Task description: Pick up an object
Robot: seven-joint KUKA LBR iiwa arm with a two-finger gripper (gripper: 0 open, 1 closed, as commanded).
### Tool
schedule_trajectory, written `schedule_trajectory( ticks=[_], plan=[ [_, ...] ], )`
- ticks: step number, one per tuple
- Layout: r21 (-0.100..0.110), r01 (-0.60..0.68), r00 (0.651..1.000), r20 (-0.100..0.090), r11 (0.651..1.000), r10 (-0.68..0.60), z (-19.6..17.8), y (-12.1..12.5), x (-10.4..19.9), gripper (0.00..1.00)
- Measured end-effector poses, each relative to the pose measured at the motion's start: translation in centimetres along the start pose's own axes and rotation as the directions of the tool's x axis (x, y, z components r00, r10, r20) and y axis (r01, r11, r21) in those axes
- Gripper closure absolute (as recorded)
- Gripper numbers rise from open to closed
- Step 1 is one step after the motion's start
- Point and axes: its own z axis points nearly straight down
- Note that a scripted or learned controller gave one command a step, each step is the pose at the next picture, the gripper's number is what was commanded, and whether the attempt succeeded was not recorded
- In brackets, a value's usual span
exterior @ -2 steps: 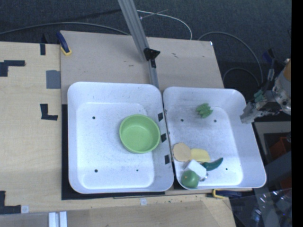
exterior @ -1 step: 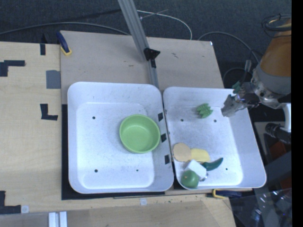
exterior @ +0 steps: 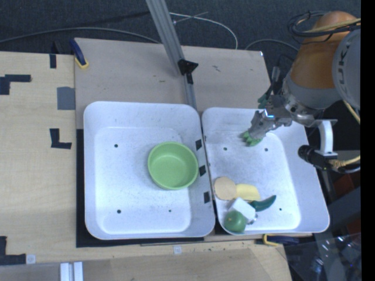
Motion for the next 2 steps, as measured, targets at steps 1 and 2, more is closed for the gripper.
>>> schedule_trajectory(
  ticks=[1,2],
  plan=[
    [-0.001,0.000,1.000,0.000,1.000,0.000,-0.4,1.9,5.6,1.00],
    [-0.001,0.000,1.000,0.000,1.000,0.000,-0.7,3.3,11.4,1.00]
  ],
)
